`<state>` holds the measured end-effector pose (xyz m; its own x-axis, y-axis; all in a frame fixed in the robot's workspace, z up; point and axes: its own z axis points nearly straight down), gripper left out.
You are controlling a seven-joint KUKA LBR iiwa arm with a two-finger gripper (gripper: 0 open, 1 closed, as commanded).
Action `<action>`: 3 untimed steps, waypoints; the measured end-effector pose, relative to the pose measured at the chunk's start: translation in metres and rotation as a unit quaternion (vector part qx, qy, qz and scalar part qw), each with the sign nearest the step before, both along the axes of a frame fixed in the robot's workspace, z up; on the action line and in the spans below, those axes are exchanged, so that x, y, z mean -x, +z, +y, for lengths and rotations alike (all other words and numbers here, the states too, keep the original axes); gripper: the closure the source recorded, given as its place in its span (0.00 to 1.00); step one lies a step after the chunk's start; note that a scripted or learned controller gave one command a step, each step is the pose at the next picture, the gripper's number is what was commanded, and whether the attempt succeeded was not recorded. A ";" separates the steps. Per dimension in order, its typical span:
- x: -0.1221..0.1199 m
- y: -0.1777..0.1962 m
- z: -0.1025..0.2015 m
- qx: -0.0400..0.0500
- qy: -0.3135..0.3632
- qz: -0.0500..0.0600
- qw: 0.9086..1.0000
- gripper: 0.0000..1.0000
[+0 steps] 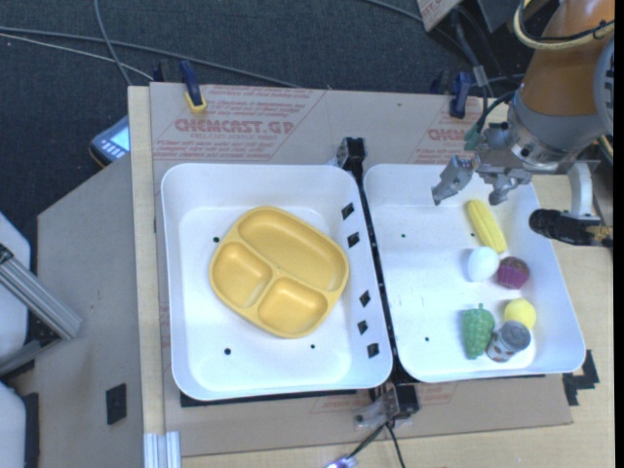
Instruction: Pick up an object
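Corn (pixel 486 224), a little yellow toy cob, lies at the far side of the right bin (pixel 419 291), just below the gripper (pixel 474 183). The jaws are spread wide with nothing between them, probably so they can drop around the cob. Nearer sit a white egg (pixel 481 262), a purple ball (pixel 513 273), a lemon (pixel 521 311), green grapes (pixel 477 331) and a small can (pixel 510 340). A yellow 3-part plate (pixel 280 271) rests in the left bin (pixel 185 291).
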<state>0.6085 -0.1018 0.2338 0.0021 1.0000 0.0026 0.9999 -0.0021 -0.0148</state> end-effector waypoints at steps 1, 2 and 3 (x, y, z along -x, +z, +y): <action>-0.003 0.008 0.000 0.001 0.001 -0.007 1.000 0.00; -0.005 -0.055 0.003 0.000 0.001 -0.004 1.000 0.00; -0.006 -0.098 0.008 0.000 0.001 -0.004 1.000 0.00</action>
<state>0.6145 -0.0939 0.1360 -0.0005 1.0000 0.0018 1.0000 0.0006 -0.0068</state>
